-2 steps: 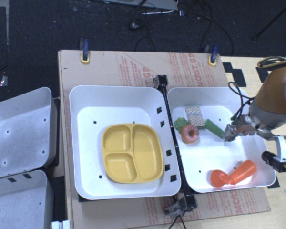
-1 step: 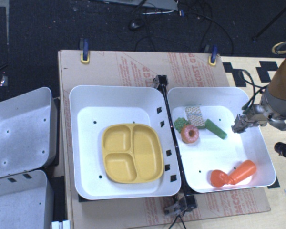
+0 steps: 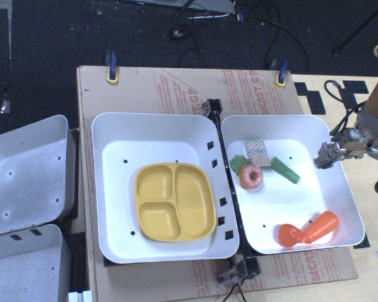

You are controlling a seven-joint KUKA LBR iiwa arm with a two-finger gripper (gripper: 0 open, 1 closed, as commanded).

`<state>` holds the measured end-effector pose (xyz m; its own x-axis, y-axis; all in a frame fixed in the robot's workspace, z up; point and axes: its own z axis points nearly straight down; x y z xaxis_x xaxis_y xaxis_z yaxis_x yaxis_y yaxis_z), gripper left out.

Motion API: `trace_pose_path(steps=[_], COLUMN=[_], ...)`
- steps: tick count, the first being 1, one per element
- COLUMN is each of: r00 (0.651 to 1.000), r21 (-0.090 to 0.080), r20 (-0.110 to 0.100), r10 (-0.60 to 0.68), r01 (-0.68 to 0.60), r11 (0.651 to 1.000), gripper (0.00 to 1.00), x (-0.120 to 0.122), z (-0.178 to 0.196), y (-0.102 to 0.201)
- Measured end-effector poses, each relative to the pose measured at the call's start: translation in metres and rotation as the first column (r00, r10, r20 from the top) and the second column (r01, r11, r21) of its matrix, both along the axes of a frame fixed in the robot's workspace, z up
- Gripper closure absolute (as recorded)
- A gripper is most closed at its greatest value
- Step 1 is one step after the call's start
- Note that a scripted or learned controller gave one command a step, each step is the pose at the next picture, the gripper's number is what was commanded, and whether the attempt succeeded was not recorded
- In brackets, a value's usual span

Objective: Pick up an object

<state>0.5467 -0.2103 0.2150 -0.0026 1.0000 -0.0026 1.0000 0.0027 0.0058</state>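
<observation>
Here the desk (image 3: pixel 151 87), a brown board with red print, carries two shallow white bins side by side, and two yellow clamps (image 3: pixel 113 74) sit on its far edge at about 11 and 1 o'clock. The left bin (image 3: pixel 113 137) holds a yellow tray (image 3: pixel 175 201) with three compartments, which lies flat near the middle of the bin floor. The right bin (image 3: pixel 302 128) holds the small things. The arm (image 3: pixel 375 115) comes in at 3 o'clock of the view, and its claw (image 3: pixel 324 158) is above the right wall of the right bin; it is small and dark in the picture, so I cannot tell if it is wide or narrow, and nothing is seen in it.

In the right bin, an orange bottle-shaped toy (image 3: pixel 309 229) lies on its side at about 5 o'clock, close to the near wall. A green stick (image 3: pixel 284 170) lies slanted near the middle, toward 12 o'clock. At 10 o'clock of the bin a pink donut (image 3: pixel 251 177) lies flat, touching a green leafy piece (image 3: pixel 238 163) on its left. A small patterned packet (image 3: pixel 256 150) is just behind the donut. All these things are well apart from the claw, the green stick being the nearest.
</observation>
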Motion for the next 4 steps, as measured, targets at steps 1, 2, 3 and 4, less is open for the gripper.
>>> trace_pose_path(steps=[1,2,3,4], r00=[1.0,1.0,1.0,1.0], r21=[0.001,0.005,0.004,0.004], r20=[-0.002,-0.007,-0.007,-0.005], r10=[0.0,0.004,0.005,0.006], r01=[0.0,-0.004,-0.005,-0.006], r11=[1.0,1.0,1.0,1.0], gripper=[1.0,1.0,1.0,1.0], x=[0.001,0.008,0.009,0.007], z=[0.017,0.01,0.003,0.016], y=[0.0,0.055,0.104,0.156])
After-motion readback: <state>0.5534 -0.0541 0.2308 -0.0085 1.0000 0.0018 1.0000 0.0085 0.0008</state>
